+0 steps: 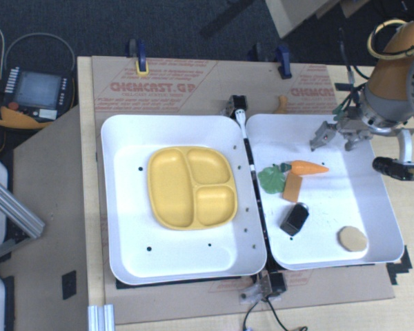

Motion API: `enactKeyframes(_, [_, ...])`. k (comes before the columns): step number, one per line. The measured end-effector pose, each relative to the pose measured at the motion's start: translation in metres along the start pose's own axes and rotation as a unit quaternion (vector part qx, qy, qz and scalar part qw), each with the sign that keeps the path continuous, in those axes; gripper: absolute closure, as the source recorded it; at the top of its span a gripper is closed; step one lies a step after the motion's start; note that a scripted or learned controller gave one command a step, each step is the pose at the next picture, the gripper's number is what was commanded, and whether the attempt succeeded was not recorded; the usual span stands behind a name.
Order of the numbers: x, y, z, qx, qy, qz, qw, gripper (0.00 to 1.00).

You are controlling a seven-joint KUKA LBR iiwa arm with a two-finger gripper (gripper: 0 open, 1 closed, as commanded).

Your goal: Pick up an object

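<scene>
the hand (336,135) hangs with its 2 fingers spread and nothing between them, over the back of the right bin (372,205), likely poised to descend; the carrot (308,167) lies just below-left of it, nearest, with the black block (294,218) farther

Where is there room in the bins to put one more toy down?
Left bin: a bare white band around the yellow tray, widest in front. Right bin: free between the carrot and the round tan piece. Crowded by the green toy, orange block and black block.
</scene>
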State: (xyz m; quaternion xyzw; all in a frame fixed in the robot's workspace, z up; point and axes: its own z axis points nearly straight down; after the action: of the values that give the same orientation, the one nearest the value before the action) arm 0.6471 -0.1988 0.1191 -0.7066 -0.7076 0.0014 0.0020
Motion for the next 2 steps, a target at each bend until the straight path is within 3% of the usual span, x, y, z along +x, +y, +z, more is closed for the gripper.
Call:
enactKeyframes(1, [0.0,0.001,-0.014,-0.003,-0.001,0.0,1.0,1.0])
enactKeyframes(2, [0.001,0.006,-0.059,-0.006,-0.002,0.0,1.0,1.0])
